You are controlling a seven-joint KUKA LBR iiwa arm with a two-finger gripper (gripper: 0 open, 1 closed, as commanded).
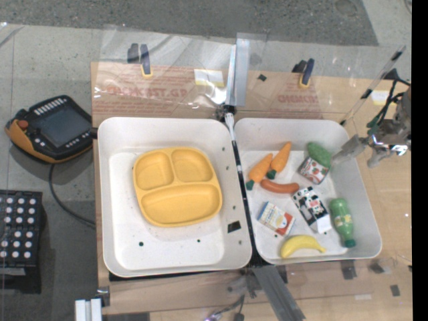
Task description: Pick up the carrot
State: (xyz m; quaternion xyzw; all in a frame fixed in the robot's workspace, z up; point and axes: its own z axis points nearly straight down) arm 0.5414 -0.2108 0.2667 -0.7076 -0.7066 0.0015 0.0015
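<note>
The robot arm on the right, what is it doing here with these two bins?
It is set to pick up a carrot. The gripper hangs over the right bin's right edge and holds nothing. Two carrots lie untouched at that bin's upper left, among a sausage, a banana and a green bottle. The left bin holds a yellow divided plate.

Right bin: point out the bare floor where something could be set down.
The right bin has bare floor along its far wall, above the carrots, and in the near left corner beside the banana. The middle is crowded. The left bin is bare around the yellow plate.
</note>
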